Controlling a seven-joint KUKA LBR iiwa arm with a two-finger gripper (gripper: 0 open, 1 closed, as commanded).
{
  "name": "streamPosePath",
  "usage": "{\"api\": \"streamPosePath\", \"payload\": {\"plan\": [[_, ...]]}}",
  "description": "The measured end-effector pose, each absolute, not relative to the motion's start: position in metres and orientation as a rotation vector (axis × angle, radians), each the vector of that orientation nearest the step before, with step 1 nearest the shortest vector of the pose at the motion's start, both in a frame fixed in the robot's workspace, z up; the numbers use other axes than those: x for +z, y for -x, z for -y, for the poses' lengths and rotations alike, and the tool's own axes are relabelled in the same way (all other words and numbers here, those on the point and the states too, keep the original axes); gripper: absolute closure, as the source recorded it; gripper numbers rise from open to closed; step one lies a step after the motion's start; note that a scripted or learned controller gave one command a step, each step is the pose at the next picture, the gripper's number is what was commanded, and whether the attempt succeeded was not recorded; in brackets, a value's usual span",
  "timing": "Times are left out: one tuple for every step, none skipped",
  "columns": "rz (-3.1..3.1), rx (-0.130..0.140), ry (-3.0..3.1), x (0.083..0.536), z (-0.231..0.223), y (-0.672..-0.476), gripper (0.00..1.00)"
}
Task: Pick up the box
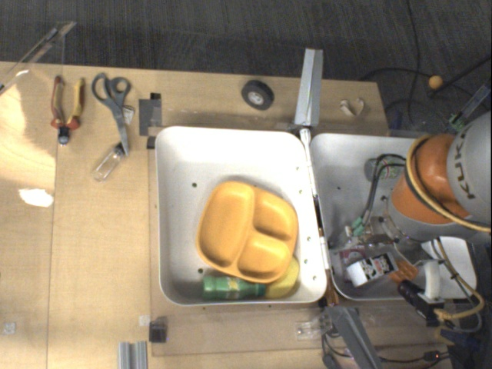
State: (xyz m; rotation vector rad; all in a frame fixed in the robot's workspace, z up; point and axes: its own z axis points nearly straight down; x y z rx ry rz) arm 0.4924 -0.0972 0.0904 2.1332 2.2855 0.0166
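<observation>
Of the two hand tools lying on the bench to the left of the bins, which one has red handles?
The pliers, the tool farthest left. Their handles are red, while the scissors beside them, closer to the bins, have dark grey handles and long metal blades.

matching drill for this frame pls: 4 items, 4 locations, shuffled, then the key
Items:
1. yellow sectioned tray
2. green bottle
3. scissors
4. black tape roll

Places:
A. bench, above the left bin's top edge
B. middle of the left bin
C. bench, far left of the bins, beside the pliers
D. left bin's lower edge, partly under the tray

Pairs: 1-B, 2-D, 3-C, 4-A
</observation>
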Motion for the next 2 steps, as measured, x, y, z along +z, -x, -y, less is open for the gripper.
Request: {"api": "streamPosePath", "payload": {"plan": [[-2.281, 0.022, -2.125, 0.102, 0.098, -0.496, 1.0], [-2.423, 0.007, -1.992, 0.216, 0.035, -0.49, 1.0]]}}
